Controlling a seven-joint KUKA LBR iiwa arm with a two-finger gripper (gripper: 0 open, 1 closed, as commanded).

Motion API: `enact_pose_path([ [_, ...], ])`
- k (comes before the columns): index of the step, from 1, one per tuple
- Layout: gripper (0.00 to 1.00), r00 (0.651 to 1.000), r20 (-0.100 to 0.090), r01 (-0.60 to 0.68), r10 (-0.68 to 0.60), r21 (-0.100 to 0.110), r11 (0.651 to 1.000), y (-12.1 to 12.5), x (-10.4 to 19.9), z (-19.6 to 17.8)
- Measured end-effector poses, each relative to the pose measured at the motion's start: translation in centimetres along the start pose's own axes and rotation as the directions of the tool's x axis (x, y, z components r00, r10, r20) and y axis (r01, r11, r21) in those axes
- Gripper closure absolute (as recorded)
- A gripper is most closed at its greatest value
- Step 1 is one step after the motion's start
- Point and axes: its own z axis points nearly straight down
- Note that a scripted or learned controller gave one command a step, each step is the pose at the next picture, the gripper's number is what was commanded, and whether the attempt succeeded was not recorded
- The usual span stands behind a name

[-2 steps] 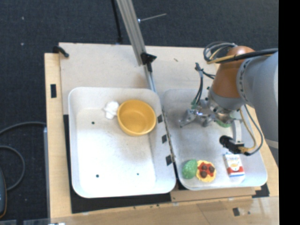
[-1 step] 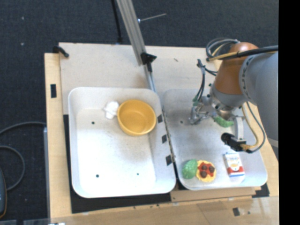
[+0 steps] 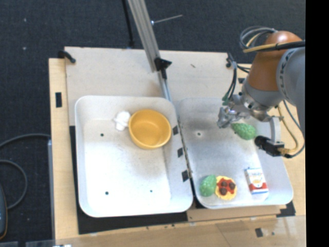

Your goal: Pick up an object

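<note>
I've got the arm (image 3: 272, 66) reaching in from the right, over the upper part of the right bin (image 3: 205, 153). The gripper (image 3: 226, 117) hangs low above that bin's floor, and from up here I can't tell what state it's in. Just beside it, down and to the right, lies a green lump (image 3: 243, 130), close to the gripper though I can't say they're touching. Along the near edge of the same bin I see a green ball (image 3: 207, 185), a round yellow piece with red spots (image 3: 226, 187) touching it, and a small carton (image 3: 256, 181) further right. In the left bin (image 3: 113, 189) sits a yellow bowl (image 3: 149, 128), upright, with a little white thing (image 3: 122, 120) against its left side.
</note>
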Motion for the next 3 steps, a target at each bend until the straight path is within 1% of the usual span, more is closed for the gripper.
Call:
enact_pose_path([
  [1,1.0,1.0,0.0,0.003,-0.003,-0.001,1.0,0.8,-0.3,-4.6],
  [2,1.0,1.0,0.0,0.003,-0.003,0.002,1.0,0.9,-0.5,-9.8],
  [3,1.0,1.0,0.0,0.003,-0.003,0.005,1.0,0.4,5.4,-9.1],
])
